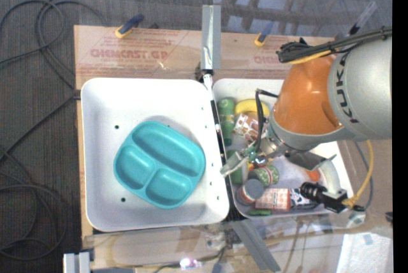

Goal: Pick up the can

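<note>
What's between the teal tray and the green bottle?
In the camera view, bare white floor of the left bin, then the two bins' adjoining walls, separate the teal tray from the green bottle.

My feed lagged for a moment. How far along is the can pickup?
Done: the arm has reached over the right bin, and the pincer is down among the clutter. In hand: it sits right by the can, though a grasp isn't visible. Left: securing and lifting the can, which lies in the bin.
</note>
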### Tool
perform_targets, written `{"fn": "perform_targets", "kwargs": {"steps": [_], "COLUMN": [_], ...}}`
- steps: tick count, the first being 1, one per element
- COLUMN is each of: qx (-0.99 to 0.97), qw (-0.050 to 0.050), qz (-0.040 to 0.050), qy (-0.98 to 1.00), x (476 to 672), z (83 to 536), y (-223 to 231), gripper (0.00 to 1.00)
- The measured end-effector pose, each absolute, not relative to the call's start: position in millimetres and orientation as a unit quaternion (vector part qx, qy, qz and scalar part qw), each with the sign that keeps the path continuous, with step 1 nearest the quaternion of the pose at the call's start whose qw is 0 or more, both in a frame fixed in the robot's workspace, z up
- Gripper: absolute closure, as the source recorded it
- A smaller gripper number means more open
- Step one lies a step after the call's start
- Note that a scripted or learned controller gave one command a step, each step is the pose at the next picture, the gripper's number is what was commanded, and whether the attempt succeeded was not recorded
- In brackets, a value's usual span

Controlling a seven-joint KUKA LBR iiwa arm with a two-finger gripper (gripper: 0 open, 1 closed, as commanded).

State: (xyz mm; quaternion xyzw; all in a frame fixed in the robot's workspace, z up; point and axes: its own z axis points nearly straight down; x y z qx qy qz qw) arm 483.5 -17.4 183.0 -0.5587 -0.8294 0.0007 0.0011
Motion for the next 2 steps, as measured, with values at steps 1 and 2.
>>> {"fn": "perform_targets", "kwargs": {"steps": [1, 2], "qx": [-0.558, -0.558], "qw": [0.001, 0.001], "qz": [0.0002, 0.0002], "qy": [-0.830, -0.830], "x": [483.5, 483.5], "z": [182.9, 182.9], "y": [-16.8, -16.8], "gripper": [0.00, 0.00]}}
